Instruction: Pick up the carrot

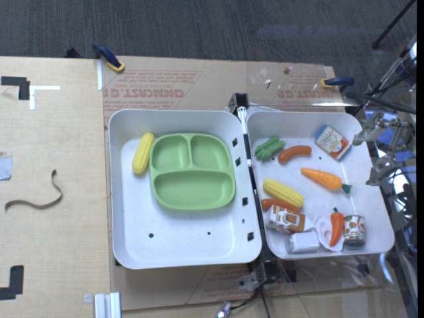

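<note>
The carrot (pixel 322 178) is orange with a small green top (pixel 346 188). It lies flat in the middle of the right bin (pixel 371 204), tip pointing up-left and green end toward the bin's right wall. Nothing touches or covers it. A smaller orange-red carrot-like piece (pixel 336 225) with a green stem stands lower down, on a white piece near the front right corner.
Around the carrot in the right bin lie a red sausage (pixel 294 153), a green vegetable (pixel 268 147), a corn cob (pixel 283 192), a small box (pixel 332 142), a can (pixel 354 230) and a carton (pixel 286 220). The left bin (pixel 126 230) holds a green divided plate (pixel 193 171) and a second corn cob (pixel 142 152). Metal framework stands past the right bin's edge.
</note>
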`<state>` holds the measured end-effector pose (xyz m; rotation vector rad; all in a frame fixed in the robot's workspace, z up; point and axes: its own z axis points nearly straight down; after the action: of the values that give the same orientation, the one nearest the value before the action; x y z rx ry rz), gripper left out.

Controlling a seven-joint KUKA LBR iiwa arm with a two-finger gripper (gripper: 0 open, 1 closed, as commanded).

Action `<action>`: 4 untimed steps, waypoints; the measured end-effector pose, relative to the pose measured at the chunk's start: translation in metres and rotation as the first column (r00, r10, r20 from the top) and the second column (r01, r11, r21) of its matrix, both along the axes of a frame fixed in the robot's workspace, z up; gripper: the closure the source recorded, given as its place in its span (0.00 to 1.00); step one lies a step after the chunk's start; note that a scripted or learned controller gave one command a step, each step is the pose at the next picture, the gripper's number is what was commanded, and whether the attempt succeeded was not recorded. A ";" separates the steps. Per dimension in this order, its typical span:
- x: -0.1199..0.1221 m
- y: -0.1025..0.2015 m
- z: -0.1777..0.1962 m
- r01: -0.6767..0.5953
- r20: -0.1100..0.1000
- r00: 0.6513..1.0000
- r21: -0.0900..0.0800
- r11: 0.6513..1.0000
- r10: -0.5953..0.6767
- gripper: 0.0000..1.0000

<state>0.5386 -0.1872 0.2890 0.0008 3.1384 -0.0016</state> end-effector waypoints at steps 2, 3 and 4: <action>0.081 -0.025 -0.196 -0.021 0.003 1.000 -0.001 1.000 0.021 0.00; 0.046 0.023 -0.196 0.038 0.001 0.999 0.001 0.999 -0.038 0.00; 0.094 -0.019 -0.194 0.019 0.005 1.000 -0.001 1.000 -0.019 0.00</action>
<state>0.6321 -0.2059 0.0946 0.0305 3.1335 -0.0038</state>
